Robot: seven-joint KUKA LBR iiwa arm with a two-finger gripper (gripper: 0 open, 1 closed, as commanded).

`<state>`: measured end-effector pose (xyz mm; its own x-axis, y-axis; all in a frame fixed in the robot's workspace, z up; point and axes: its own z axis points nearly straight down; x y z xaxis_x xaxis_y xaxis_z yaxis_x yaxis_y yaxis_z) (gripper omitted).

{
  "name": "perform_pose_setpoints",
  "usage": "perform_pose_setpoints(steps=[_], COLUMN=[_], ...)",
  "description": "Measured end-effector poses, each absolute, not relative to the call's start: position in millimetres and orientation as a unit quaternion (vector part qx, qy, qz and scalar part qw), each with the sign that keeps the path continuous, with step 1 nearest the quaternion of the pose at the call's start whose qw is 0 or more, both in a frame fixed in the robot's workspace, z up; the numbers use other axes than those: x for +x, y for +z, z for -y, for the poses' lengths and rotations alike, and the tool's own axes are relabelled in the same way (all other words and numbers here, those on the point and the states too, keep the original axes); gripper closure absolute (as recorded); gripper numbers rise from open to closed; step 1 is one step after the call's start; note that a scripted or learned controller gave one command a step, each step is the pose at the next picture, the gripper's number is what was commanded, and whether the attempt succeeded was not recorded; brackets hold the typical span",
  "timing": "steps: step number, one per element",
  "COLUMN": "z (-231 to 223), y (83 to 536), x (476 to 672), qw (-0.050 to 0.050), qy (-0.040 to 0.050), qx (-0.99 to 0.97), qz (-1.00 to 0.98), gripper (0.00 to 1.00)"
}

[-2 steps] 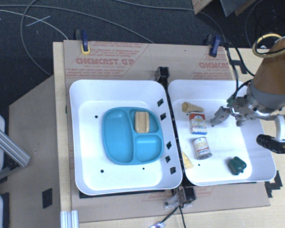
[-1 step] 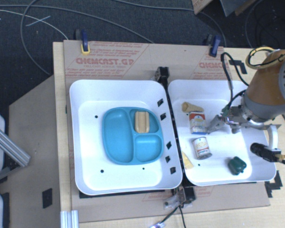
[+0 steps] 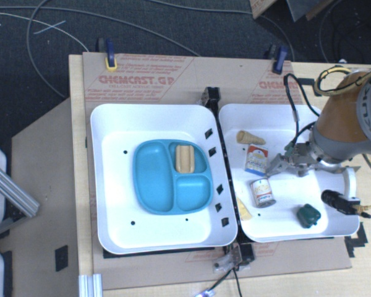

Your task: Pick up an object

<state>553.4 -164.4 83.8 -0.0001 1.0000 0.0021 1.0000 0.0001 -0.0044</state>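
Observation:
In the right bin [image 3: 334,228] lie a tan wedge [image 3: 250,138], a red, white and blue packet [image 3: 256,160], a small can [image 3: 263,192] on its side, a dark green object [image 3: 308,215] and a yellow scrap [image 3: 243,210]. My gripper [image 3: 273,166] reaches in from the right and hangs low over the bin's middle. Its tip is just right of the packet and above the can. Nothing visibly sits in it. The orange band [image 3: 340,119] of the arm is behind it at the bin's right side.
The left bin [image 3: 111,215] holds a blue divided plate [image 3: 154,184] with a tan block [image 3: 185,158] in its upper right compartment. A black divider with clips [image 3: 215,159] runs between the bins. Cables [image 3: 297,110] loop over the right bin's far corner.

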Motion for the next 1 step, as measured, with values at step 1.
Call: perform_pose_setpoints(steps=[1], z=[164.5], y=[96.2], x=[554.6], qw=[0.001], qy=[-0.0006], qx=[-0.707], qz=[0.707], gripper=[1.00])
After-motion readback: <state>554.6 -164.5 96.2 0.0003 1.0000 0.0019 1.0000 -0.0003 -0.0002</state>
